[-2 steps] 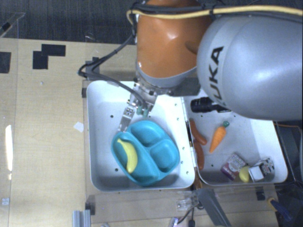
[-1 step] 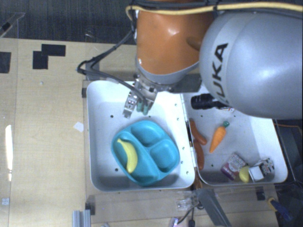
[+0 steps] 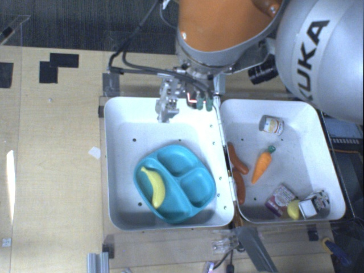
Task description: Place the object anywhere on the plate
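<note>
A yellow banana lies in the left compartment of the blue divided plate, which sits in the left bin. My gripper hangs high over the back edge of that bin, well behind the plate and apart from the banana. Its fingers stand open with nothing between them. The big orange and grey arm hides the bench behind the bins.
The right bin holds a small can, a carrot, two sausages along its left wall, a purple packet, a yellow lemon and a small box. The bins' shared wall runs between the plate and the sausages.
</note>
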`<state>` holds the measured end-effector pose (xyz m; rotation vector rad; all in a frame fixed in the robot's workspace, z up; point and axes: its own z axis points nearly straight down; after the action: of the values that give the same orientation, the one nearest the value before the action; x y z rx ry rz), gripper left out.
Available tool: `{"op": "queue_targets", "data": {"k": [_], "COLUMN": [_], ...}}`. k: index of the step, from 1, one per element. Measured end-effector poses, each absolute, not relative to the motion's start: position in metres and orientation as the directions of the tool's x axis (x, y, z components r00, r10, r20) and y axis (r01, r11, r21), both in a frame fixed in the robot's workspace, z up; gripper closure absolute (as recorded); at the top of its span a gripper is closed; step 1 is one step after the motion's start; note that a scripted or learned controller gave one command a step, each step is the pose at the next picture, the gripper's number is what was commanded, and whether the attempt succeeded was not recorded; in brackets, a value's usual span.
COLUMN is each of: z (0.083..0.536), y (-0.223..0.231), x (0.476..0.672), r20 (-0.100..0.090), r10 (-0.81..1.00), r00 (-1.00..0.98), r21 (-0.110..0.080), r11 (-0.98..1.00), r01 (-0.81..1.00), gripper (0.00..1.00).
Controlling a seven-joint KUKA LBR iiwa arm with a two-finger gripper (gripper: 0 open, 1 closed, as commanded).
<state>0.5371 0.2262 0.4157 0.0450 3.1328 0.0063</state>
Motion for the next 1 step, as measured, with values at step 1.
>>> {"op": "queue_targets", "data": {"k": [1], "z": [0.3902], "y": [0.2271], "x": [0.5333], "r20": [-0.007], "r10": [-0.139], "r00": [-0.990], "r21": [0.003], "r11": [0.990], "r01": [-0.139], "gripper": [1.00]}}
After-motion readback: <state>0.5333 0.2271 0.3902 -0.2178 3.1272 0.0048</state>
